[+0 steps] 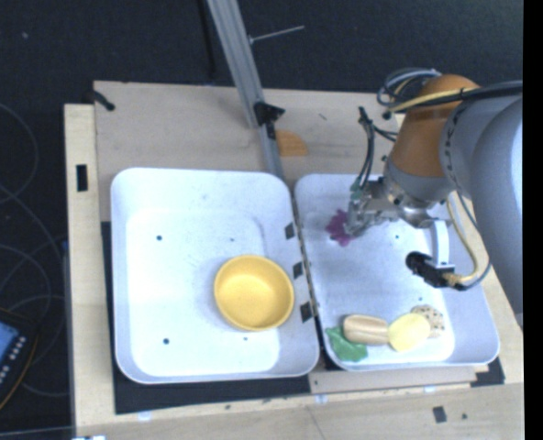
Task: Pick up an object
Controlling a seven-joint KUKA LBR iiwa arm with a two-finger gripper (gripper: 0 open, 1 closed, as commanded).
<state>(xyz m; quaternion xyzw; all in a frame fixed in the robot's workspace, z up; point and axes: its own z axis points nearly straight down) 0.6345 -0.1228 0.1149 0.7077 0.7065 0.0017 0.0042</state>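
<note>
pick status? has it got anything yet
Done: the arm has reached the right bin, with the gripper right at a small purple object. In hand: unclear, since the view can't confirm a grasp. Left: confirm the grip and lift. The yellow bowl sits in the left bin; the tan and yellow pieces lie by the right bin's near edge.

The grey arm (487, 145) is stretched in from the right, and the gripper (359, 211) is pointed down low.

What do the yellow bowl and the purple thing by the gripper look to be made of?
Yellow bowl: likely moulded plastic, smooth, matte, one even colour with soft shading.
Purple thing: small, irregular, maybe soft plastic or rubber; too blurred to say.
</note>
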